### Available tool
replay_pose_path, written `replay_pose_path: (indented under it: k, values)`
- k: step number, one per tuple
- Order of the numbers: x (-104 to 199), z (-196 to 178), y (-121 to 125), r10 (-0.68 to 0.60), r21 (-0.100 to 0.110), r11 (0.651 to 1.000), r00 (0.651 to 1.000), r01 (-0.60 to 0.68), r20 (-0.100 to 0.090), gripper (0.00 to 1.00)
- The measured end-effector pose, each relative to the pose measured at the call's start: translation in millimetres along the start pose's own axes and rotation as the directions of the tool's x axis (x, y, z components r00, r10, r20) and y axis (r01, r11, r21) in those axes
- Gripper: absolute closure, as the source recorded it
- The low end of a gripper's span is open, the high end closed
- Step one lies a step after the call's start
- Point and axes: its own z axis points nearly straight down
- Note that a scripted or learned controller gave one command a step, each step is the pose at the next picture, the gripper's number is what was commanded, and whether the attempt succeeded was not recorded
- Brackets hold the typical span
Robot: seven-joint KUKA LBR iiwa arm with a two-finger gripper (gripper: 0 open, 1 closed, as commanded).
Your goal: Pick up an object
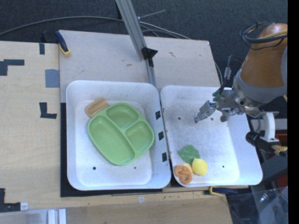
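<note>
Grey hand (211,114) open above right bin (243,171), fingers spread, nothing between.

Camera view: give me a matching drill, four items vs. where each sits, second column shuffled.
Items:
1. green divided tray
2. lemon
3. tan block
4. gripper

Places:
A. front of the right bin, beside a green leaf
B. over the back half of the right bin
C. middle of the left bin
D. left bin, at the tray's back-left edge

Pairs: 1-C, 2-A, 3-D, 4-B
</note>
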Motion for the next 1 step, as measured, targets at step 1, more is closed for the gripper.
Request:
replay_pose_path:
  k: [1]
  values:
    - [-0.2,0.0,0.0,0.0,0.0,1.0,1.0,0.0,0.0,0.0]
